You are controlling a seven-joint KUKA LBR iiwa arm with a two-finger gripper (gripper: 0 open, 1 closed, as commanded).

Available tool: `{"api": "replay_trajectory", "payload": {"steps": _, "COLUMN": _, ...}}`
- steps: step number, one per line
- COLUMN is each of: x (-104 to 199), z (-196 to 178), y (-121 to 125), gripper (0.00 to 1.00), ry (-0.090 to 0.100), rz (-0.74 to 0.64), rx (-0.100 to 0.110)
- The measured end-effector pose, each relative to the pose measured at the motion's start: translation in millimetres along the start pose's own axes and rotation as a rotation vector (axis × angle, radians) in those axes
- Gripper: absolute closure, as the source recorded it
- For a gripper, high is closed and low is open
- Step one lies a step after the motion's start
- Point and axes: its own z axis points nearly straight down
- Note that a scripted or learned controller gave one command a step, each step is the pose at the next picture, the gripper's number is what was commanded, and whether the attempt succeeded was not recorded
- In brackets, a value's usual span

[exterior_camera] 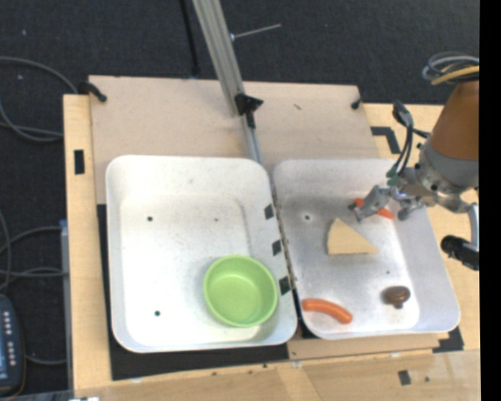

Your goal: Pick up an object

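Here the jaws (382, 206) hover just above the cheese wedge (349, 241) (apart).

dark speckled carpet floor (334, 23) all around. light wood desk (83, 249) in the middle, a tan board (167, 115) laid over its far part. a grey aluminium rail (220, 44) slants in from the top edge down to the desk. thin grey cables (17, 82) loop over the floor at left. a small screen device (0, 341) sits at bottom left. light is even, flat.
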Motion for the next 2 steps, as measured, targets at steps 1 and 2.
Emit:
{"api": "replay_trajectory", "payload": {"steps": 1, "x": 1.3, "z": 62.4, "y": 2.9, "gripper": 0.0, "ry": 0.001, "rz": 0.001, "rx": 0.001}}
{"api": "replay_trajectory", "payload": {"steps": 2, "x": 0.2, "z": 47.1, "y": 5.3, "gripper": 1.0, "ry": 0.0, "rz": 0.005, "rx": -0.008}}
